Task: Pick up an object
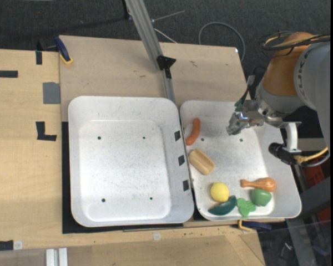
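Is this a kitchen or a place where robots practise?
Probably a robot practice lab, not a kitchen. A grey robot arm with an orange band reaches over two shallow white plastic bins, and the small yellow toy lemon and orange toy sausage are pretend food.

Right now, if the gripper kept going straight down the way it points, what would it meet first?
Probably bare floor of the right bin: the gripper points down over its upper part, apart from the sausage. Depth is unclear.

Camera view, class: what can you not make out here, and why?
- Gripper: too small and blurred in the camera view to tell its fingers' state.
- Green toys at the right bin's near edge: bunched together, so their shapes and count are unclear.
- Arm: cut off by the right edge.
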You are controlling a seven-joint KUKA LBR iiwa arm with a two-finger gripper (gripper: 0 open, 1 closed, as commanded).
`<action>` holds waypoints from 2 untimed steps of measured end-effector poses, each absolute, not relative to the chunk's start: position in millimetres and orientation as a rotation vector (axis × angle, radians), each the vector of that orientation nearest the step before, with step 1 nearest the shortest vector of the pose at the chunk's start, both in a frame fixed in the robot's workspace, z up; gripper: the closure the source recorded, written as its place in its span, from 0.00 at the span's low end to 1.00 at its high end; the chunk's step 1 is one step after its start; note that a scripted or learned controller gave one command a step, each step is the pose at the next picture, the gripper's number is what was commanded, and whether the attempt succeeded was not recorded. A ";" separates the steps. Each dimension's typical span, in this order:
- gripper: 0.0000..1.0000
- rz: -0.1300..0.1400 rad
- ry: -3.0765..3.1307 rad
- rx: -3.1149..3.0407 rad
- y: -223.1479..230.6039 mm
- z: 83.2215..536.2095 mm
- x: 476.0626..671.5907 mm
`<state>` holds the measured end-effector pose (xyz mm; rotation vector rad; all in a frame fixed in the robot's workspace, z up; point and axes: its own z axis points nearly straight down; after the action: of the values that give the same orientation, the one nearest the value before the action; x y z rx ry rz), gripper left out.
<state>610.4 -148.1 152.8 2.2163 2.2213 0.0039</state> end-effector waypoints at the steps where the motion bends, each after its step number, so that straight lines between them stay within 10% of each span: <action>1: 1.00 0.003 2.221 2.217 -143.9 198.2 617.5; 2: 1.00 0.003 2.220 2.218 -148.3 242.0 619.1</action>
<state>619.1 -148.3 242.0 2.2179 2.2203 0.0027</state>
